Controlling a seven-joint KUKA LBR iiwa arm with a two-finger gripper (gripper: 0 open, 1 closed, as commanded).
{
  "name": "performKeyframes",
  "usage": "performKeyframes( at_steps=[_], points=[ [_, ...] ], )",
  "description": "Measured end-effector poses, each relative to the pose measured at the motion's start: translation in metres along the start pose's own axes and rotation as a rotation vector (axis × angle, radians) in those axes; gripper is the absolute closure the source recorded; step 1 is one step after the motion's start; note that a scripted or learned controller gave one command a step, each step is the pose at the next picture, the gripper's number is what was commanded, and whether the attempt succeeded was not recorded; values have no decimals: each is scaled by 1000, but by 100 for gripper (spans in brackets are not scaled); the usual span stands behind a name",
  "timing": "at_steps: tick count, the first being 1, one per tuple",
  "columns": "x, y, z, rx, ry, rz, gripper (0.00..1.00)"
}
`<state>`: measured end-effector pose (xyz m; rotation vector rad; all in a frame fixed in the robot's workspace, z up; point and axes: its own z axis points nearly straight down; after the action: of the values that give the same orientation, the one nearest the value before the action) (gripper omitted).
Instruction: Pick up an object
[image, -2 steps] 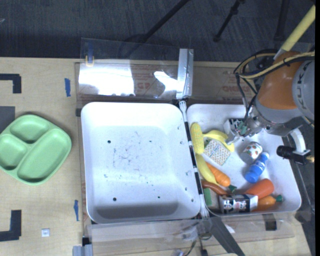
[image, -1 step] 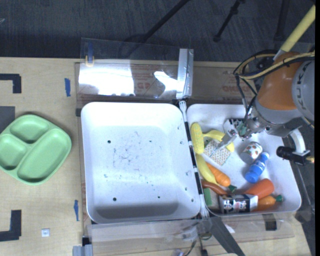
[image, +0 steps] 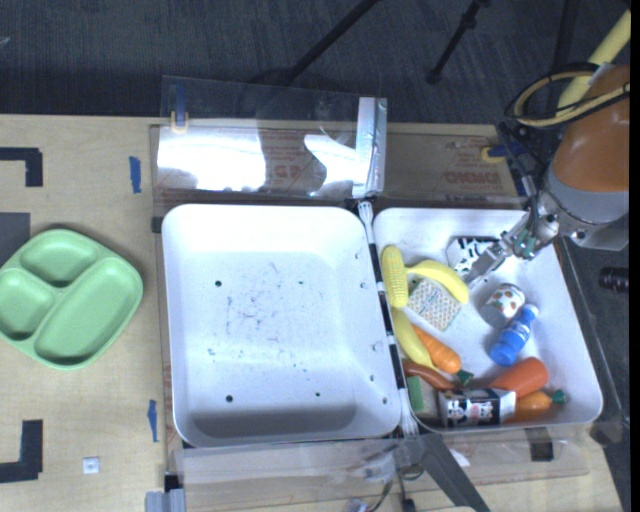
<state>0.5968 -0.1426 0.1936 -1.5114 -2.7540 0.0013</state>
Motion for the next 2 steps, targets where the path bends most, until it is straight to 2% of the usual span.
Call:
performKeyframes(
  at_steps=[1, 2],
  points=[
    [-5, 30, 74, -13, -15, -140, 0],
    [3, 36, 85, -21, -39, -353, 0]
  ],
)
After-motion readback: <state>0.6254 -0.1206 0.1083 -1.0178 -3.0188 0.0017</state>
